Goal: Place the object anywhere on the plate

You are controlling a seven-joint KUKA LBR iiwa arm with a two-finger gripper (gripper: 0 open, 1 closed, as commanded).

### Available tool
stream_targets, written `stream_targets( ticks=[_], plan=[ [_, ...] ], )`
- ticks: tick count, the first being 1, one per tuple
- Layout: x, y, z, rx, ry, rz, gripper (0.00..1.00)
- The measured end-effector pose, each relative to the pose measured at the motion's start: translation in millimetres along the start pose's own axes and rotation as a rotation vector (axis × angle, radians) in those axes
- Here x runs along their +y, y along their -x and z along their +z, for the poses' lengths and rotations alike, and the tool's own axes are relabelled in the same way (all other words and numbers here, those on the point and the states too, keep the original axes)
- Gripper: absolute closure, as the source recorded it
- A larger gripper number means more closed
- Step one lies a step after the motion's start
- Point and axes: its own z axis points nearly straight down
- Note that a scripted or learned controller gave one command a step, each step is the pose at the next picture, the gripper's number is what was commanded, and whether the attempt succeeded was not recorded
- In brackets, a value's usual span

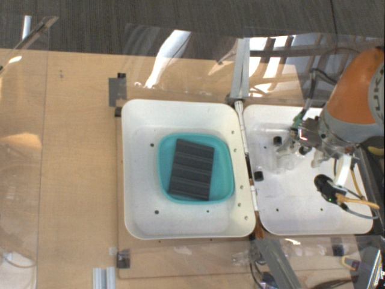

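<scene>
A dark grey ribbed rectangular object [192,170] lies flat on the teal plate [225,182], roughly in its middle and turned slightly. The plate rests in the left white bin [138,161]. My gripper [287,152] hangs over the right white bin [283,212], near its upper left part and well to the right of the plate. Nothing shows in the gripper. The grey and orange arm [358,95] reaches in from the right above it.
A raised divider [245,161] separates the two bins. Black cables and a connector [329,189] dangle from the wrist over the right bin. Metal framing [240,71] stands behind the bins. Wooden bench extends to the left.
</scene>
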Motion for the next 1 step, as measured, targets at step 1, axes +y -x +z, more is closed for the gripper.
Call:
stream_targets(
  ticks=[1],
  plan=[
    [-37.2,21.5,-22.3,-0.001,-0.001,0.497,0.00]
  ],
)
